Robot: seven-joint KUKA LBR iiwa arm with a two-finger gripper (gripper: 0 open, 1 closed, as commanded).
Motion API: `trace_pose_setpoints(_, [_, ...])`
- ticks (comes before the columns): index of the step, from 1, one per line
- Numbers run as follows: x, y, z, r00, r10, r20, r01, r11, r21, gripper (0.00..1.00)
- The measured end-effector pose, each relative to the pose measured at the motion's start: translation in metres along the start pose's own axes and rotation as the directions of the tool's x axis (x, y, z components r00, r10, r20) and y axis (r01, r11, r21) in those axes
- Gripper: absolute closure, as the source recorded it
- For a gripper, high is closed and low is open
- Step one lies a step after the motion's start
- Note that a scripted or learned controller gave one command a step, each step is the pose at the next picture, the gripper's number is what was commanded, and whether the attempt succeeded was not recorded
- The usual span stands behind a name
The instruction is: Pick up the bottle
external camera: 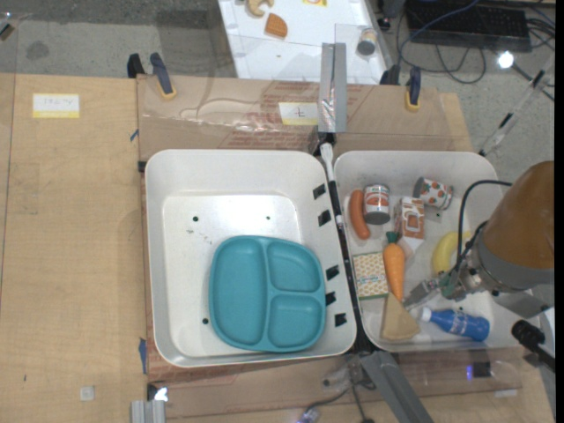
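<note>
I see a worktop (pixel 70 236) bearing two white bins: one bin (pixel 167 236) well left of my pincer (pixel 448 286) holds one teal tray (pixel 266 294); the other bin (pixel 476 170) lies under it. The one blue bottle (pixel 458 323) lies on its side just below the pincer, untouched. I cannot tell the pincer's state. One carrot (pixel 394 268) sits close left; I judge a descent could nudge it or roll the bottle away.

A light wooden table (pixel 70 236) fills the left and lower part, with brown cardboard (pixel 229 117) clamped along its far edge. Beyond lies speckled grey floor (pixel 106 11). A white tabletop (pixel 295 16) stands behind; black cables (pixel 467 51) trail at upper right.
</note>
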State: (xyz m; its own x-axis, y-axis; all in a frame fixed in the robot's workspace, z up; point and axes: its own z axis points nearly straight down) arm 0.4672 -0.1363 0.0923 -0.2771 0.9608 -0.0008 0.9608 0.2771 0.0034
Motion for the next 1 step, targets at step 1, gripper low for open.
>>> trace_pose_setpoints(1, [0.0064,0.0021,-0.0002,1.0,-0.031,0.001,0.031,1.0,0.0,0.0])
